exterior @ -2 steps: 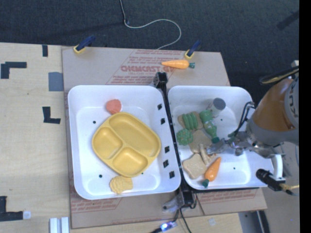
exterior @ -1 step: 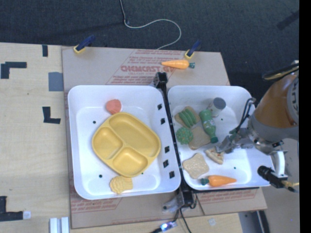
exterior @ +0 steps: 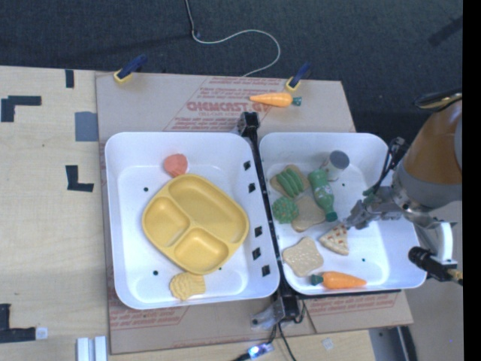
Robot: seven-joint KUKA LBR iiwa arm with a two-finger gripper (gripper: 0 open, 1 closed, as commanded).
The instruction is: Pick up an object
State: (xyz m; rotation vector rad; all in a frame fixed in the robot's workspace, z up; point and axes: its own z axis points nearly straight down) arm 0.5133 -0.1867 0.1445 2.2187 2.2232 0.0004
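**Gripper low in right bin, next to pizza slice**

Triangular toy pizza slice [exterior: 336, 240], pale crust with red dots, lies flat on the floor of the right white bin [exterior: 373, 147], just beside the grey two-finger gripper [exterior: 356, 219]. Gripper tip sits just up-right of the slice; nothing visible between the fingers, and whether they are spread or pressed together can't be told at this size.

Also in the right bin: tan toy bread slice [exterior: 302, 256] near the front-left, orange toy carrot [exterior: 340, 280] along the front wall, green broccoli piece [exterior: 285, 210], green ridged pickle-like piece [exterior: 289, 180], green plastic bottle [exterior: 322, 189] lying down, small grey round cap [exterior: 339, 159] toward the back, beige flat piece [exterior: 308, 217] partly under the bottle.

Left white bin [exterior: 120, 150]: yellow three-compartment plastic tray [exterior: 195, 222] lying diagonal mid-bin, small red round piece [exterior: 176, 164] just behind it, tan cookie-like piece [exterior: 186, 284] at the front.

Second orange toy carrot [exterior: 270, 100] lies on the cardboard sheet [exterior: 214, 104] behind the bins.
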